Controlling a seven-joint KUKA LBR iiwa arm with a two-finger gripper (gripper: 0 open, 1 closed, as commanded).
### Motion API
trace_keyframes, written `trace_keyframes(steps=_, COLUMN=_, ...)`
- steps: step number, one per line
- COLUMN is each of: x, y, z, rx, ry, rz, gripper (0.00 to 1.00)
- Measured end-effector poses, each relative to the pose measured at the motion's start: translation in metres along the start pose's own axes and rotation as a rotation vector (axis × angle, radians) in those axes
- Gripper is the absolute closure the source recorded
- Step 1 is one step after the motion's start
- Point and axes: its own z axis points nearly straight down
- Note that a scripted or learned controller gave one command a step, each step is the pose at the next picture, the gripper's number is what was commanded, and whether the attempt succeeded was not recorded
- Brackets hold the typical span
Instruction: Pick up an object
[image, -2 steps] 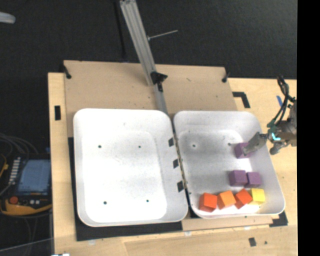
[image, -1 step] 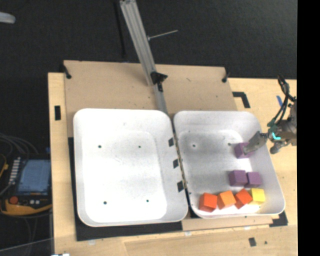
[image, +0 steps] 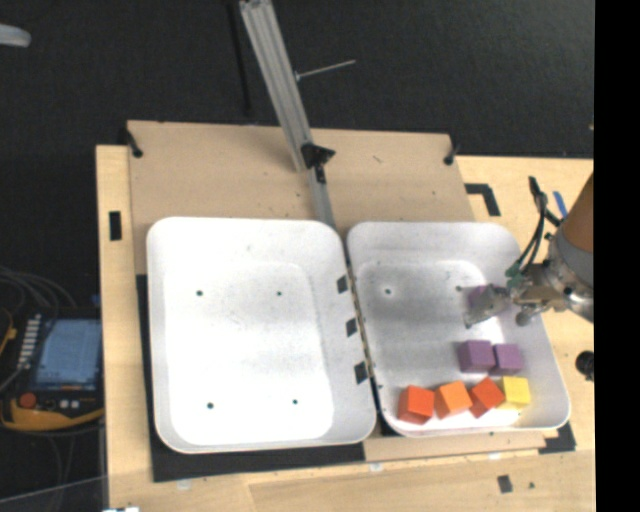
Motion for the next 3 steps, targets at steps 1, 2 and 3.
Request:
trace_keyframes(steps=1, x=0.006, y=0.001, z=0.061, rx=0.000, ry=0.000, rz=0.001, gripper=0.00)
trace_keyframes(steps=2, x=0.008, y=0.005, z=0.101, rx=-0.009, ry=-0.001, rz=0.000, gripper=0.00)
trace_keyframes(steps=3, x=0.007, y=0.005, z=0.093, rx=-0.010, ry=-0.001, rz=0.009, gripper=1.00)
